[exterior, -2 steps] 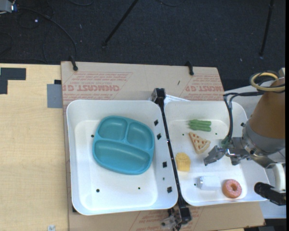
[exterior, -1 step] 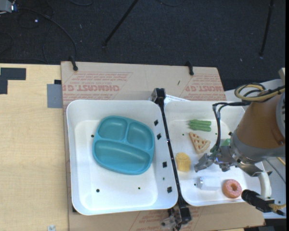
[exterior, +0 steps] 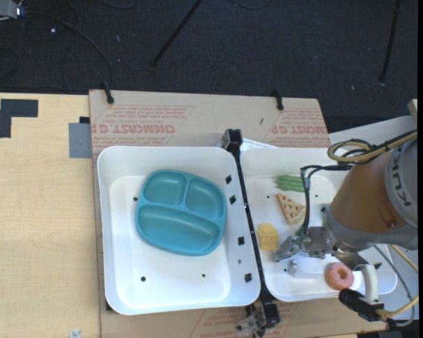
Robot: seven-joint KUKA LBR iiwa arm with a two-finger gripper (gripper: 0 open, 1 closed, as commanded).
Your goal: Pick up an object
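Basically, tool (exterior: 287,251) sat just right of the yellow piece (exterior: 268,236), touching distance, grip state I couldn't tell.

teal plate (exterior: 180,212), pink donut (exterior: 339,276), white bins (exterior: 120,162)

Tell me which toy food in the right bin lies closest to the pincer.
The yellow piece, just left of the pincer. The pink donut sits further to its right; the waffle slice and green piece lie further up the bin.

A teal divided plate (exterior: 180,212) lies in the left bin (exterior: 120,287); the gripper (exterior: 290,252) hangs beside a yellow toy (exterior: 268,236).
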